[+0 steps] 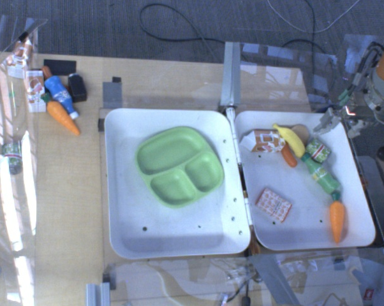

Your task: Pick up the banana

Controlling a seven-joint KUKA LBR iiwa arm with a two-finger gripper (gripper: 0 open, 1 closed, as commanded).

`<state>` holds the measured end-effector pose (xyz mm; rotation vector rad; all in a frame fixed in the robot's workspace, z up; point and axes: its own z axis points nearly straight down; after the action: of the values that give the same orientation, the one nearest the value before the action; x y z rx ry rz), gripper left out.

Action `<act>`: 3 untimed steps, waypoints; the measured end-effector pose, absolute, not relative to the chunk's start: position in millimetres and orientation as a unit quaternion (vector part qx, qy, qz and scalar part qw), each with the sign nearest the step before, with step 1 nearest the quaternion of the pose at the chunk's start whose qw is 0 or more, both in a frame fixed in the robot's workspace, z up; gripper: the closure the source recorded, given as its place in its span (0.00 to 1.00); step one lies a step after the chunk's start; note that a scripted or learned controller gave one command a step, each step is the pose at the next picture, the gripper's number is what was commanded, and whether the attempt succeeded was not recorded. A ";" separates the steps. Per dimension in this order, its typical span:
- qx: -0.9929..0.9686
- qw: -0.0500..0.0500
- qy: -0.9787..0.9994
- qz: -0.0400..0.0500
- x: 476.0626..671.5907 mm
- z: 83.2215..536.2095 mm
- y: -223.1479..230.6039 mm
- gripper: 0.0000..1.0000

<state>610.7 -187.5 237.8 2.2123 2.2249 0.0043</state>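
I see the banana point(289, 140) wedged between carton point(266, 141) and can point(317, 150) at the right bin's point(364, 231) far end. Gripper point(328, 121) hovers nearby; can't tell its jaw state. Crowded spot, tight approach.

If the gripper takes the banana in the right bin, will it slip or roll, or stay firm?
The banana looks like smooth, glossy toy plastic, so it is probably stiff and light but may slip. Its curve suggests it would rock or turn rather than roll away. It leans against the small carton, so a push would likely move that too.
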 end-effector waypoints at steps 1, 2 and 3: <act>0.655 0.003 0.755 0.002 670.5 171.8 -147.4 0.00; 0.652 0.014 0.758 0.009 678.2 118.4 -140.0 0.00; 0.736 0.005 0.677 0.005 673.4 91.1 -161.4 0.00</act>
<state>673.4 -161.4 91.1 2.3037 2.1204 0.0146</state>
